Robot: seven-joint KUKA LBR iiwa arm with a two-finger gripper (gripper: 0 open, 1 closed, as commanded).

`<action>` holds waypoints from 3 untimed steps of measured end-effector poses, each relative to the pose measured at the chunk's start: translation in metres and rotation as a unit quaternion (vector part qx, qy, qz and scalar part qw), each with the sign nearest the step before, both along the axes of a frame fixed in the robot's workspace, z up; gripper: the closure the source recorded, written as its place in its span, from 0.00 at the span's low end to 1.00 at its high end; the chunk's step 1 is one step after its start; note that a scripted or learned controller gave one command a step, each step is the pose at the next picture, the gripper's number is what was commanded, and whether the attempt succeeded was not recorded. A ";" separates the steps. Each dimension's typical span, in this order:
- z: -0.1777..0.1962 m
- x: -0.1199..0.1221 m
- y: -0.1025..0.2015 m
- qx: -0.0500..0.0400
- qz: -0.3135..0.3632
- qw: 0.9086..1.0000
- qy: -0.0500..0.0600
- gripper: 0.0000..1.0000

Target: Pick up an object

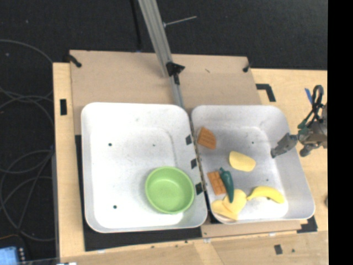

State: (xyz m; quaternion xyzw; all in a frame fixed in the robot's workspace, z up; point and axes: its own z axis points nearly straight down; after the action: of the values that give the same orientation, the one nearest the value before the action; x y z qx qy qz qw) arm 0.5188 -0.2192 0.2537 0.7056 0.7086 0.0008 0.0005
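My gripper [293, 148] hangs at the right rim of the right bin [276, 115], open, with nothing between its fingers. One grey finger [282, 146] reaches over the bin's edge. In this bin lie a pale yellow lump [241, 161], an orange block [207, 138], a green pepper-like piece [226, 183] on an orange waffle-like piece [216, 182], a banana [267, 194] and a yellow wedge [230, 207]. The pale yellow lump is the closest to the gripper, a short way to its lower left.
The left bin [110, 131] holds a green bowl [169, 189] near its front right corner. A grey metal pole [157, 32] slants down from the top to the gap between the bins. Cables [315, 101] hang above the gripper.
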 end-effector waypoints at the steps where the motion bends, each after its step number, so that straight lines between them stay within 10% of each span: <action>1: 0.000 0.000 0.000 0.000 0.000 1.000 0.000 0.00; 3: -0.088 0.004 0.005 -0.001 -0.003 1.000 0.003 0.00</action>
State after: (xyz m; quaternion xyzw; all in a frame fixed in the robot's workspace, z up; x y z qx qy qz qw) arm 0.5233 -0.2137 0.1657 0.7076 0.7066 -0.0018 -0.0005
